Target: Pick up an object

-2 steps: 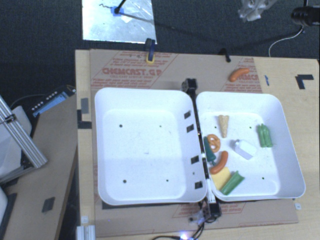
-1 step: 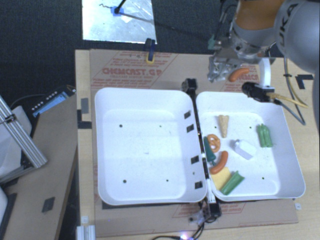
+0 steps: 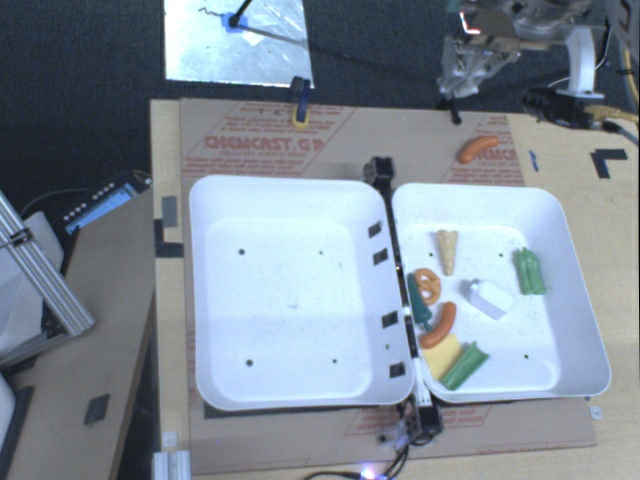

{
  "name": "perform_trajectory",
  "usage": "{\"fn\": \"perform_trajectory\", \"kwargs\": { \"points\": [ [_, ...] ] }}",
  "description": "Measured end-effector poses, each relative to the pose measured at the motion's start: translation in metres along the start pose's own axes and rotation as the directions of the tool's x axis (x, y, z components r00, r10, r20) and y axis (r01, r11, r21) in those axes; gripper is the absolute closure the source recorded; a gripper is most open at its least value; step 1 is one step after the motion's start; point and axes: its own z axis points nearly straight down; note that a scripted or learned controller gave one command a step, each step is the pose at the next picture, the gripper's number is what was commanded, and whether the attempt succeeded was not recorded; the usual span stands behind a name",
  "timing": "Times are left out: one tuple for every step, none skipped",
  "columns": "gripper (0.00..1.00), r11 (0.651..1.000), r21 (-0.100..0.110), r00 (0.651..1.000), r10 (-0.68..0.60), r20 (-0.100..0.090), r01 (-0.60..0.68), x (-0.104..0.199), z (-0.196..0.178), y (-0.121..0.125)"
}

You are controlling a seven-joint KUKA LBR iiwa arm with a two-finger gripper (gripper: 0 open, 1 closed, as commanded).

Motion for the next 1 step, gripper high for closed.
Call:
{"fn": "perform_trajectory", "kwargs": {
  "points": [
    [1.00, 1.000, 0.001, 1.000, 0.003, 0.002, -0.003, -0.0133, -0.1053, 0.0004]
  ]
}}
